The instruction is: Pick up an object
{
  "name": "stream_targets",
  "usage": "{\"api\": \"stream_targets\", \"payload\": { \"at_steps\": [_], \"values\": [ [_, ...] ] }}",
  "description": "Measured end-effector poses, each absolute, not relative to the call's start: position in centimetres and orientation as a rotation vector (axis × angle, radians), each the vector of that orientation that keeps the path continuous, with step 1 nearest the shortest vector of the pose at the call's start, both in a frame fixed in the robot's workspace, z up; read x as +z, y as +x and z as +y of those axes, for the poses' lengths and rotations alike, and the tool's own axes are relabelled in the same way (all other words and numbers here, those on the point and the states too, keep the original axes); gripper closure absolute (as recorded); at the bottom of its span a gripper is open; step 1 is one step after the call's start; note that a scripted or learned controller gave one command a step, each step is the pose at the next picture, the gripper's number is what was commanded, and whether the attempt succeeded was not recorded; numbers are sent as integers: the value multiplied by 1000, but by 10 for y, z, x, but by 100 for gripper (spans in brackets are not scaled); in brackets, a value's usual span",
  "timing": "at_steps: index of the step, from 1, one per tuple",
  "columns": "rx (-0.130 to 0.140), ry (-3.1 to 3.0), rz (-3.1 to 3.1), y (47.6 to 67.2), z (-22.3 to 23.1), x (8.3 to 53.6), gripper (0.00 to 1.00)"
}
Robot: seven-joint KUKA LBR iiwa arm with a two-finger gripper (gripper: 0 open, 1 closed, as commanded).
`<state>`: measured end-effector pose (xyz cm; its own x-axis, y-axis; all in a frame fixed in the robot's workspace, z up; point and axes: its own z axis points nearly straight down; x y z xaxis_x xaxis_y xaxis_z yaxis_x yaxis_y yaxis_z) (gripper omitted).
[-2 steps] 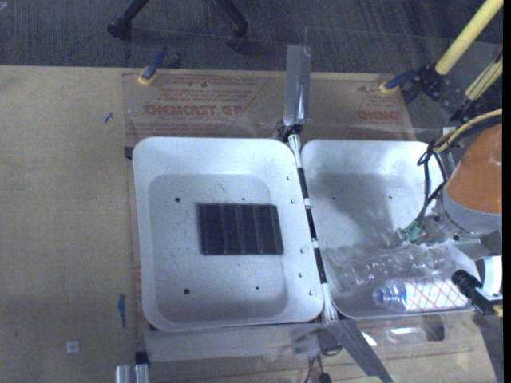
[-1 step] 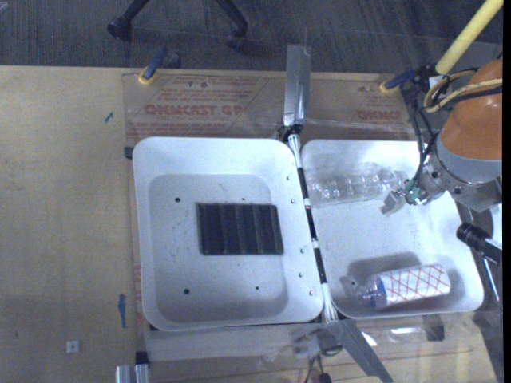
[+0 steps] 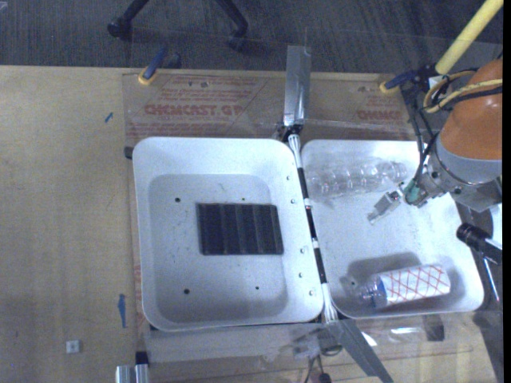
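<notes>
Here the likeliest candidates both lie in the right bin (image 3: 473, 298): a clear plastic bottle (image 3: 355, 176) on its side near the bin's far wall, hard to make out against the white, and a bottle with a red-and-white lattice label (image 3: 403, 285) lying along the near wall, its cap end pointing toward the divider between the bins. The gripper (image 3: 385, 204) hangs over the right bin's middle, just beside the clear bottle's near flank and well apart from the labelled one; nothing sits between its tips, and whether it is spread or closed cannot be told at this size. So the step in hand looks like the approach, with no grasp made yet. The next move calls for choosing a bottle, squaring the wrist across its round body, then descending and closing. The left bin (image 3: 152, 166) carries a dark ribbed rectangular pad (image 3: 239, 229) lying flat at its centre, farther from the arm (image 3: 471, 138).
</notes>
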<state>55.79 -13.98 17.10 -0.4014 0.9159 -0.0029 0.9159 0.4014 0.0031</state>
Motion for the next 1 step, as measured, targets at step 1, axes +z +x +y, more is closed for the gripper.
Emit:
{"api": "stream_targets", "payload": {
  "at_steps": [1],
  "values": [
    [1,1467,2778,480,-108,120,0]
  ]
}}
